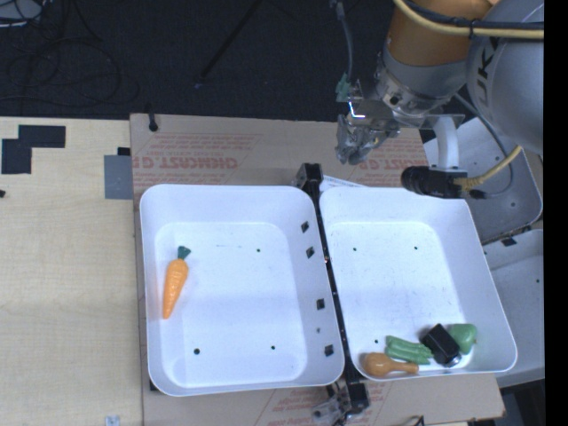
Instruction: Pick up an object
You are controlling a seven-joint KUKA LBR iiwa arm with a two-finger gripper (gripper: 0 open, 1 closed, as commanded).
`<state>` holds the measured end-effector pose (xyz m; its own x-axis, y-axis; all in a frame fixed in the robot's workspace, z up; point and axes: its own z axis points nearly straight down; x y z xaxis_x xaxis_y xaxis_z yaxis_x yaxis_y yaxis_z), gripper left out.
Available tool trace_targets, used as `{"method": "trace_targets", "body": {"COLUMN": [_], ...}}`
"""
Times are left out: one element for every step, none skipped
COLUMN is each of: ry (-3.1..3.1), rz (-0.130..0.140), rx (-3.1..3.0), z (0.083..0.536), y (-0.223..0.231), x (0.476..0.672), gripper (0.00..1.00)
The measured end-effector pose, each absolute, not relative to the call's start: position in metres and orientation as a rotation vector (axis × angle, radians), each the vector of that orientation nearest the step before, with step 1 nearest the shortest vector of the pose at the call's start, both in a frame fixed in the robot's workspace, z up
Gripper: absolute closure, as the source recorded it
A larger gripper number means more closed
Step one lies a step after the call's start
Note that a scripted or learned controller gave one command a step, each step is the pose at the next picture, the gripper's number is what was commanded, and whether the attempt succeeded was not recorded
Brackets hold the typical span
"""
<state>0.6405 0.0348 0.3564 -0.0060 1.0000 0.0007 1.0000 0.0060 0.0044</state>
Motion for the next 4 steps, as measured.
{"method": "trace_targets", "body": {"ry": [2.217, 2.226, 2.22, 2.225], "rz": [0.001, -0.016, 0.008, -0.017], "rx": [2.227, 2.23, 2.214, 2.232], "z": [0.421, 0.314, 0.397, 0.288], "y": [0.006, -0.006, 0.017, -0.005], "x": [0.551, 0.549, 0.62, 0.575], "gripper": [1.0, 1.0, 1.0, 1.0]}}
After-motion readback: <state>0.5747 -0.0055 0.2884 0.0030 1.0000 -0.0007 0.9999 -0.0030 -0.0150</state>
